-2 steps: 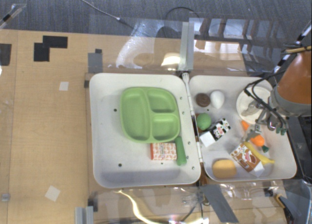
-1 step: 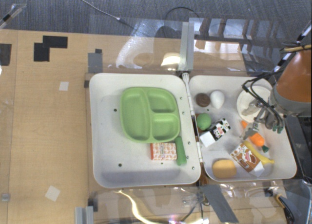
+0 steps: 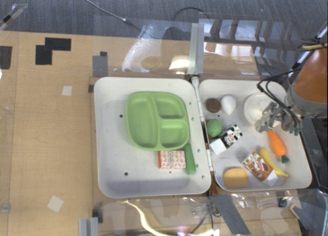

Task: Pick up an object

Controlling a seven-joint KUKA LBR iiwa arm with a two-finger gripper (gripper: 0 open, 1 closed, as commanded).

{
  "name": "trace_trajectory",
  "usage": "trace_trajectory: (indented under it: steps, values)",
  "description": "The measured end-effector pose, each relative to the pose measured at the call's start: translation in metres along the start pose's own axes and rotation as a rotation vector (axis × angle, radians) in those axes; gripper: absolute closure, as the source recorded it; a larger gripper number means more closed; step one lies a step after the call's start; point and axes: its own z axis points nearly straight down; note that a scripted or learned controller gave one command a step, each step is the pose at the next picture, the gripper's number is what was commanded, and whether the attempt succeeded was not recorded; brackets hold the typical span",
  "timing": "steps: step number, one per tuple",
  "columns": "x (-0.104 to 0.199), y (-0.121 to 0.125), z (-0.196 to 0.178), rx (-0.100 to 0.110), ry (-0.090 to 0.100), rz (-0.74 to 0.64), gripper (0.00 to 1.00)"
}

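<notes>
Where the arm [image 3: 310, 83] reaches in from the right, its gripper [image 3: 277, 122] hangs over the upper right part of the right bin [image 3: 306, 178]; the metal parts there are small and blurred, so I cannot tell how wide they stand, and nothing can be made out between them. Just below the gripper, close to touching it, lies an orange carrot [image 3: 277, 144] with a green tip pointing down. Just left of the gripper and slightly above sits a white round cup or bowl [image 3: 254, 107].

Further left in the same bin are a white egg-like piece [image 3: 228, 104] beside a brown ball [image 3: 213, 105], a green ball [image 3: 214, 128] against the bin's left wall, and a black-and-white carton [image 3: 226, 139]. Along the bottom lie a tan bread roll [image 3: 236, 177], a printed box [image 3: 258, 166] and a yellow banana [image 3: 271, 162], well below the gripper.

On the tabletop [image 3: 46, 142], the left bin [image 3: 110, 178] holds a green divided plate [image 3: 158, 119], a small red-printed packet [image 3: 171, 159] and a green stick [image 3: 190, 159] just beside it.
</notes>
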Motion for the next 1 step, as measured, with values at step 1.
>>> trace_trajectory:
  steps: [1]
  values:
    - [0.0024,0.0395,0.024,0.002,0.046,-0.151,1.0]
